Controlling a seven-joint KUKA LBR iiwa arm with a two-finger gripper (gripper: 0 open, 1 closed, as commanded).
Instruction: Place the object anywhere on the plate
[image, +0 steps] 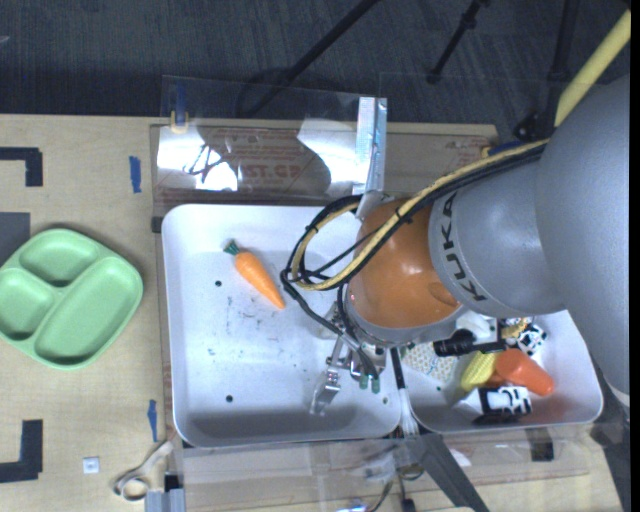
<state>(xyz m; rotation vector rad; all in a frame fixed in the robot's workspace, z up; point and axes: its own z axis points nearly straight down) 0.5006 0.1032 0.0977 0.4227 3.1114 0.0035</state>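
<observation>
An orange toy carrot (256, 276) with a green top lies tilted on the floor of the left bin (200, 330), toward its back. A green divided plate (66, 297) sits on the bench left of that bin. My gripper (335, 385) hangs over the left bin's front right part, well to the right of and nearer than the carrot. Nothing shows between its metal fingers (325, 393). The arm's orange band (400, 275) and grey body cover much of the right side.
The right bin (570, 400) holds several toys, among them an orange one (522, 373), a yellow one (478, 370) and a black-and-white one (505, 400). A clear plastic wall (270, 150) stands behind the left bin. Cables (315, 250) loop beside the wrist.
</observation>
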